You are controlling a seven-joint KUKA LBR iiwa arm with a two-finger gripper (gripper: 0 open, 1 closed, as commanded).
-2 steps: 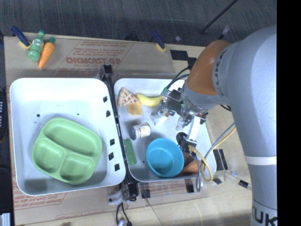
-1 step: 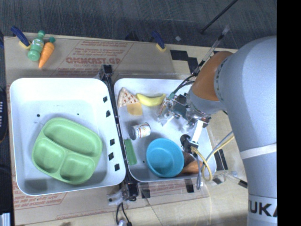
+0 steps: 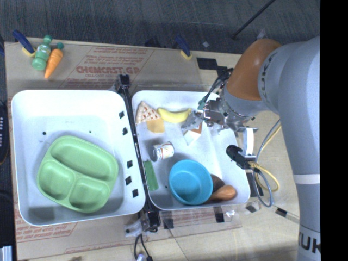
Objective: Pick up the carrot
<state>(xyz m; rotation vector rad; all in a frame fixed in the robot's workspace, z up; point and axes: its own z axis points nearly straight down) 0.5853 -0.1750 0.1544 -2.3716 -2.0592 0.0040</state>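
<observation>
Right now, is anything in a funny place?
Yes. The carrot lies outside both bins, on the cardboard at the far left corner beside a green toy, while the arm is over the right bin.

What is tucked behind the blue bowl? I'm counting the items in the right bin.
An orange-brown rounded item pokes out from behind the blue bowl, with something dark above it. The bowl covers their left parts, so what they are stays uncertain.
</observation>
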